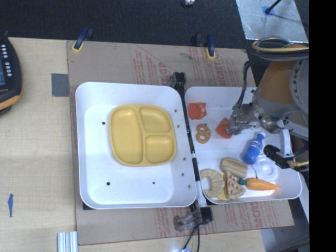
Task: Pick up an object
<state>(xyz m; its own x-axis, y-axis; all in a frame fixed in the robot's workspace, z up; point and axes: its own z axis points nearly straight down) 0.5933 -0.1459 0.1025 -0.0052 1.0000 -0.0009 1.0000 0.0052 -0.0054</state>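
Claw [239, 121] is down in the right bin [210, 96], at the far-middle part of it, arm coming in from the right. Can't tell whether it's spread or pinched: the wrist body covers it from this angle.

Nearest candidate is the red piece [224, 129], touching or just left-near of the claw tip. Partly hidden under the claw, so its long axis isn't readable. Whether it's actually gripped: can't tell, nothing visibly between fingers.

Other things in the right bin:
- second red piece [197, 109], further left, near the bin's far-left corner
- pretzel [202, 133], left of the claw, just near of that red piece
- blue bottle [253, 148], near-right of the claw, long axis tilted running near-left to far-right
- carrot [261, 184] along the near edge, long axis left-right
- bread and cracker-type items [223, 180] piled in the near-left corner

Left bin [84, 140] holds the yellow divided plate [142, 134], well apart from the claw, not relevant to this grab.

My read: the move hinges on the red piece sitting right at the claw's left-near side. If it isn't centred there, closing likely just shoves it toward the pretzel
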